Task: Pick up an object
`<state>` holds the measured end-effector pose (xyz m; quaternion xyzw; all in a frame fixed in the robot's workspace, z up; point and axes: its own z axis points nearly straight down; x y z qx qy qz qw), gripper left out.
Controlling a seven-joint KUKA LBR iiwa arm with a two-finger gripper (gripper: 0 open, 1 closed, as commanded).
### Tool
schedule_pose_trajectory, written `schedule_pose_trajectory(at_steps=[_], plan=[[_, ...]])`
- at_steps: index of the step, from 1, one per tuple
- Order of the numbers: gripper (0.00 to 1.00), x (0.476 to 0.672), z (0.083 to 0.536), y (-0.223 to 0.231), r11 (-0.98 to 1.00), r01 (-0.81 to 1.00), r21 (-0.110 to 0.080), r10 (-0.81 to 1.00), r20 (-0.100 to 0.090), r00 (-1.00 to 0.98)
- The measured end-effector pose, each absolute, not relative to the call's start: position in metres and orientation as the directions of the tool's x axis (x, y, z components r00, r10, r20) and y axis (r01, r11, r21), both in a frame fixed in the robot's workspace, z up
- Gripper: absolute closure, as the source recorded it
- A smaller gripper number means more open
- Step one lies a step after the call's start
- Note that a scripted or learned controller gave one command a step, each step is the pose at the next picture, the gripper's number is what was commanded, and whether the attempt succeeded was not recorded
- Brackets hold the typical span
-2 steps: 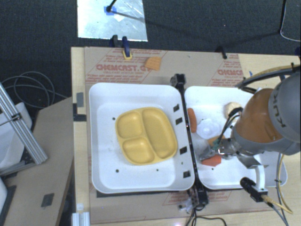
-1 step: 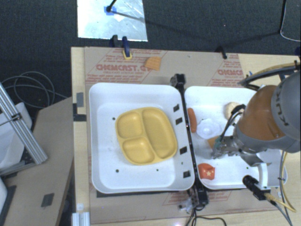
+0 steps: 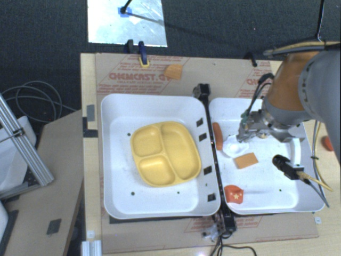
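Note:
In the right bin (image 3: 266, 199) lie an orange hot-dog-like piece (image 3: 217, 135) by the left wall, a white lumpy object (image 3: 232, 146), a tan flat square (image 3: 245, 160) and a small red block with a yellow star (image 3: 234, 194) near the front. My gripper (image 3: 243, 133) reaches down from the right, right above the white object's upper edge. Whether anything sits between its fingers is hidden.
The left bin (image 3: 117, 143) holds a yellow three-compartment plate (image 3: 165, 152). A black divider bar (image 3: 209, 143) separates the bins. The arm's grey body (image 3: 303, 89) covers the right bin's back right. A tan piece (image 3: 173, 71) lies on the board behind the bins.

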<state>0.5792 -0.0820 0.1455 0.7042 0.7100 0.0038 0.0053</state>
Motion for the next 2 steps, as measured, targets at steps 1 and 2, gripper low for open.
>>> schedule_pose_trajectory(at_steps=[1,2], plan=[[0.00,0.574,0.142,-0.083,0.004,1.000,0.002,1.000,0.000,-0.004],[0.00,0.530,0.082,-0.119,-0.003,1.000,-0.003,1.000,0.000,0.003]])
